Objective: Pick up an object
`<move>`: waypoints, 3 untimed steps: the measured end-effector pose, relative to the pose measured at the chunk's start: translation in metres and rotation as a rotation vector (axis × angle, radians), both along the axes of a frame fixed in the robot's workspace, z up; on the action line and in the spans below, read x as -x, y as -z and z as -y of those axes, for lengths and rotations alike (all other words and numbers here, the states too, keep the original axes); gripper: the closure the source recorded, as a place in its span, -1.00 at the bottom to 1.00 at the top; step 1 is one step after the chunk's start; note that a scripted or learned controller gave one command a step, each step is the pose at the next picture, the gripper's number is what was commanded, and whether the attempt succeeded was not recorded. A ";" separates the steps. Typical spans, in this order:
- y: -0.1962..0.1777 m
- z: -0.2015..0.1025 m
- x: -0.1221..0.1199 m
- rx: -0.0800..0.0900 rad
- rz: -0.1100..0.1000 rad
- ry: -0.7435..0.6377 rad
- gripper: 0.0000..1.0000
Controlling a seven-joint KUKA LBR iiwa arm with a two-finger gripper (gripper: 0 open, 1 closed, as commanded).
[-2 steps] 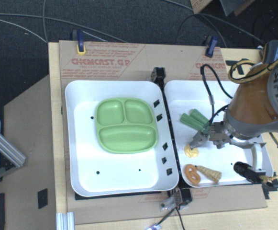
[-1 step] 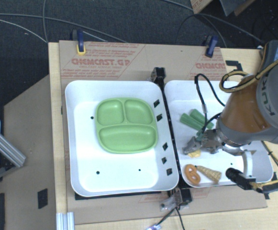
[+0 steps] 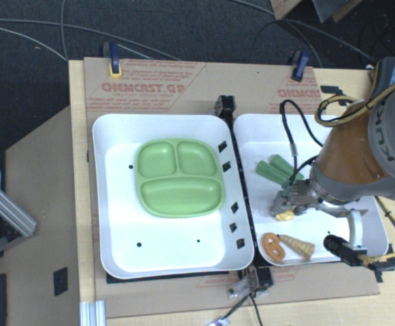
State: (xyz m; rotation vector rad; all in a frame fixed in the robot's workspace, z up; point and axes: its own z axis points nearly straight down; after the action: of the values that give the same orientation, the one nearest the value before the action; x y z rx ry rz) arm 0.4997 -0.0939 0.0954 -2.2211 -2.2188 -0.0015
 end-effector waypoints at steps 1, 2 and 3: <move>-0.061 -0.002 0.005 0.003 0.006 -0.002 1.00; -0.123 -0.007 0.008 0.003 0.008 -0.003 1.00; -0.160 -0.007 0.007 0.003 0.007 -0.002 1.00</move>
State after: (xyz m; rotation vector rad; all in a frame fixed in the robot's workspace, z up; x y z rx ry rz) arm 0.4927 -0.0873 0.2554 -2.2233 -2.2261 -0.0057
